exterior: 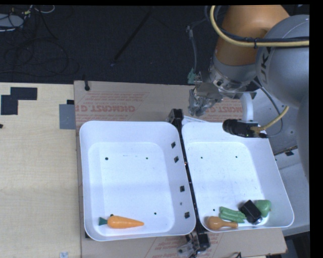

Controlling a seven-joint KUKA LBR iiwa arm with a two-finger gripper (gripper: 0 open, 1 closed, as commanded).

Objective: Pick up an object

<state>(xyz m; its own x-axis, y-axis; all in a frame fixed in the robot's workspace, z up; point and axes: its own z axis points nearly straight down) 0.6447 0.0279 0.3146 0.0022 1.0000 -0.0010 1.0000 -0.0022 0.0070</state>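
Pre-grasp: two-finger gripper [201,107] above the bins' far edge, finger state unclear; next, descend onto the orange plastic carrot [123,222].

Probably a robotics lab: white bins [86,151] on cardboard-covered bench [126,103], loose cables [30,15] behind.

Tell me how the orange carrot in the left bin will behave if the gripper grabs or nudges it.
The carrot looks like a moulded plastic toy, so probably stiff and light. Its rounded, tapered body lies flat on the left bin floor, so a nudge would likely roll or swing it. The glossy surface may slip between fingers, especially at the thin tip.
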